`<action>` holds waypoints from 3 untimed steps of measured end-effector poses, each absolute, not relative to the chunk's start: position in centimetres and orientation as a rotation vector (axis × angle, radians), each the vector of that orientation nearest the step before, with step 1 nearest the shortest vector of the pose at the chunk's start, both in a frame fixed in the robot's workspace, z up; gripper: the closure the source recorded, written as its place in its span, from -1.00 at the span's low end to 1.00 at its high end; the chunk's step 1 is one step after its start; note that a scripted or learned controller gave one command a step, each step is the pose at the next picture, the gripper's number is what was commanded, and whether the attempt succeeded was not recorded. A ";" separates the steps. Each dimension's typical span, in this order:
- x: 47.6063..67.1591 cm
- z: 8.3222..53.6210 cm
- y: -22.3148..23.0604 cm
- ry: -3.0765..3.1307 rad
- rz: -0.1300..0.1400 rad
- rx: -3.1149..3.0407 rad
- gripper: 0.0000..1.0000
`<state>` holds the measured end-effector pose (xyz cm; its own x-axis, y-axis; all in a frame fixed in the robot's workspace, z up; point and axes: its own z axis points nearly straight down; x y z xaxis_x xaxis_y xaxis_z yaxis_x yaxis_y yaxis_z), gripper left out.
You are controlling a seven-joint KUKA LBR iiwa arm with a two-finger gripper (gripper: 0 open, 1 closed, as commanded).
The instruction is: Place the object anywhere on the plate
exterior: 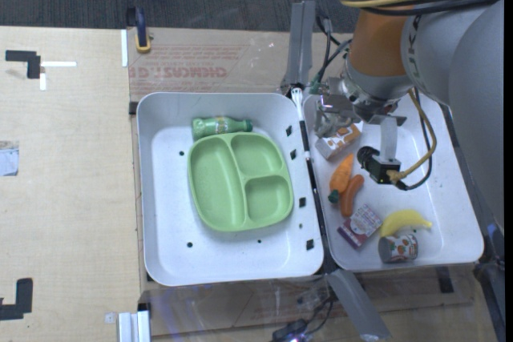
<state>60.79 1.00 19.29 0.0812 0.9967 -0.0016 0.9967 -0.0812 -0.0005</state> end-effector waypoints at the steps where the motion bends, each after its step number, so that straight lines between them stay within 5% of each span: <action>1: 56.8 22.6 5.8 2.517 -0.002 1.880 1.00; 2: 63.8 31.1 1.6 2.333 -0.002 2.101 1.00; 3: 57.6 19.2 5.8 2.430 -0.002 1.992 1.00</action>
